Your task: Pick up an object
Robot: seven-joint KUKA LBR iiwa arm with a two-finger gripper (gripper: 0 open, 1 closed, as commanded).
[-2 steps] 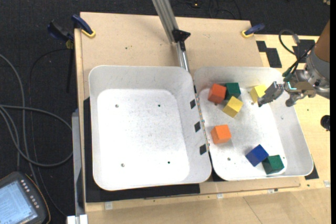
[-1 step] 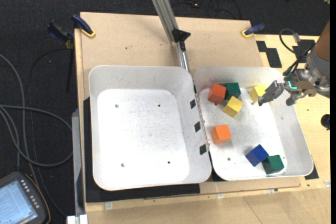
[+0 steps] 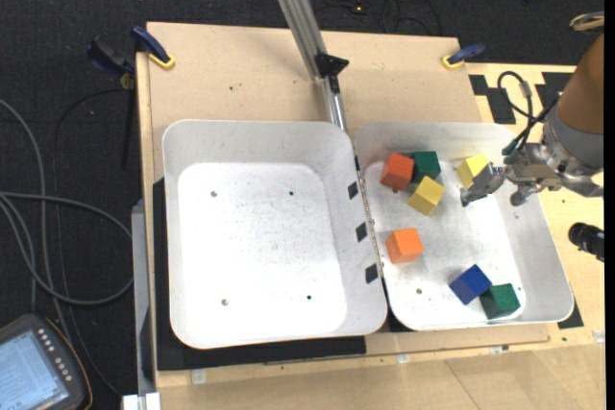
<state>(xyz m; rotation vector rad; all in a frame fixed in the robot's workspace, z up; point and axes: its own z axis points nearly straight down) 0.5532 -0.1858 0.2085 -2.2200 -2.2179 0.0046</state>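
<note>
Nothing is lifted yet. The hand [image 3: 498, 186] hangs at about three o'clock over the right bin [image 3: 538, 235], its two fingers spread with nothing between them, as far as this slanted view shows. The nearest object, a yellow cube [image 3: 471, 170], sits just beside it at ten o'clock. Descent, closing and lifting all remain to be done.

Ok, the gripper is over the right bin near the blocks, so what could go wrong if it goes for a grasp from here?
1. The gripper sits beside a yellow cube near the right white bin's back wall; closing could push it away.
2. The orange cube, dark green cube and second yellow cube are clustered, so one may get nudged or pinched along.
</note>
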